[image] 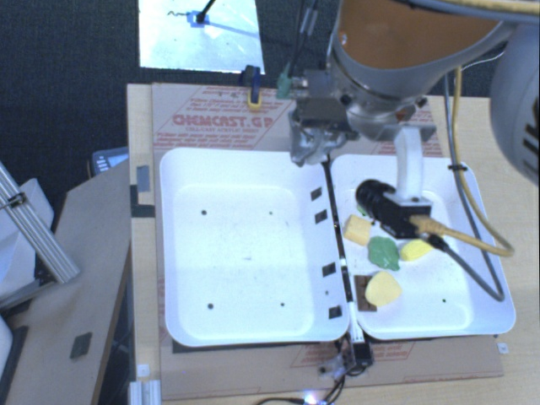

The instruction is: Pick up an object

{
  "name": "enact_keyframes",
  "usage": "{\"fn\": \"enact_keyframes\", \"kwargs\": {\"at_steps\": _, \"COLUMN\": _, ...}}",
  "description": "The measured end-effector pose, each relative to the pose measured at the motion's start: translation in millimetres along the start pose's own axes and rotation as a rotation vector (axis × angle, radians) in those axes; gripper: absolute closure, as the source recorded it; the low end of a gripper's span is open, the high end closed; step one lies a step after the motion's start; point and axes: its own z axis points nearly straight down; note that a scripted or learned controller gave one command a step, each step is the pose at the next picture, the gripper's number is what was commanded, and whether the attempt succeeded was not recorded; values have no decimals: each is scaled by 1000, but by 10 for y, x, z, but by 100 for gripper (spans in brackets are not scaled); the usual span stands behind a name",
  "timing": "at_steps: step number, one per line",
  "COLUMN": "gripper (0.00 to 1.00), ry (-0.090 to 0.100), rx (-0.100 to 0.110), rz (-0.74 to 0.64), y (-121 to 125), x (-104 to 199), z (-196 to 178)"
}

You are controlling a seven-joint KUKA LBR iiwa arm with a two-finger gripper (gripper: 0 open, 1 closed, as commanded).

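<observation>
Yellow rounded plastic-looking lump [382, 289], well apart from the pincer [309, 153], seems light, slippery; grip its middle. Pincer's state: cannot tell.

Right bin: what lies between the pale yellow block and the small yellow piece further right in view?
A green piece lies between the block and the small yellow piece, close against both, as the camera view shows.

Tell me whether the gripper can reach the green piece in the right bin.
Probably yes: the green piece lies uncovered, though yellow pieces crowd it. The gripper hangs close by, beyond it.
</observation>
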Motion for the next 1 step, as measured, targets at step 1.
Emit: {"fn": "enact_keyframes", "kwargs": {"at_steps": 1, "gripper": 100, "ry": -7, "rx": 21, "rz": -4, "y": 119, "x": 542, "z": 883}}
